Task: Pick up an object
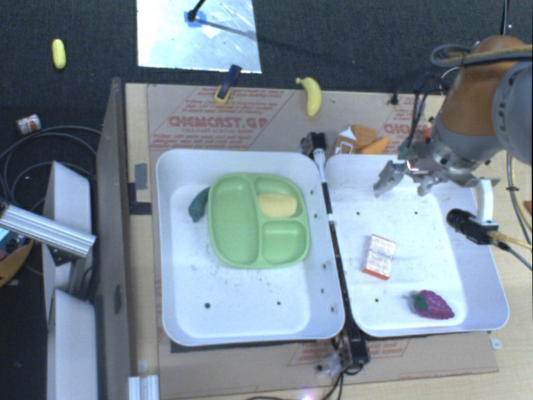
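Camera view shows us two white bins across the middle of the frame, the left bin (179, 307) and the right bin (491, 302), touching along a central seam. In the left bin we see a green divided plate (254, 223) with a yellow food piece (277, 203) in its upper right compartment, and a dark green item (198, 204) just beside its left rim. At upper right, the arm (487, 82) hangs over the right bin's top edge, its gripper (405, 178) spread wide with nothing between the fingers. Lower in that bin we find an orange-and-white box (380, 257) and, near the bottom right, a purple grape bunch (433, 304), both well apart from the gripper. We judge the pick not yet begun: choosing, descending, closing and lifting all remain.
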You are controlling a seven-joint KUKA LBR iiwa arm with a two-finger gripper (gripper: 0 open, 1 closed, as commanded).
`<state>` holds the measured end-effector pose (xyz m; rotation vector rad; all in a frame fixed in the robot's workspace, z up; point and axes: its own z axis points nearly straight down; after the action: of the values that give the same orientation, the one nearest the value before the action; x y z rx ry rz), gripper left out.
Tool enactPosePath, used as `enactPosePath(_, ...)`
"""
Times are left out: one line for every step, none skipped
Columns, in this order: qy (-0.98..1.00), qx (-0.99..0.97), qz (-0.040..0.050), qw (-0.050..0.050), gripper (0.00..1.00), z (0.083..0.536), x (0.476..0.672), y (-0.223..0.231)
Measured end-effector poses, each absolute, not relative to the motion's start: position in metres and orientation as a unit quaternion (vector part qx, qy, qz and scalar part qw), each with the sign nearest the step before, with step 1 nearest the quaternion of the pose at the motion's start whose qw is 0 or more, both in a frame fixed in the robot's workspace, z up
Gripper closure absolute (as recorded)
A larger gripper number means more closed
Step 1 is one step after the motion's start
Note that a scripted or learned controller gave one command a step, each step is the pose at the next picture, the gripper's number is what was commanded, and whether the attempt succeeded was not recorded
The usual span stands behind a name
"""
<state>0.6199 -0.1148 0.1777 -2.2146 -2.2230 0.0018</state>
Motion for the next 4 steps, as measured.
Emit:
enactPosePath(-0.708,-0.707,-0.0004,0.001,0.00,0.209,0.568,-0.098)
enactPosePath(-0.707,-0.707,0.0009,0.001,0.00,0.165,0.577,-0.106)
enactPosePath(-0.707,-0.707,0.0004,0.001,0.00,0.123,0.557,-0.097)
enactPosePath(-0.707,-0.707,0.0002,0.001,0.00,0.102,0.546,-0.086)
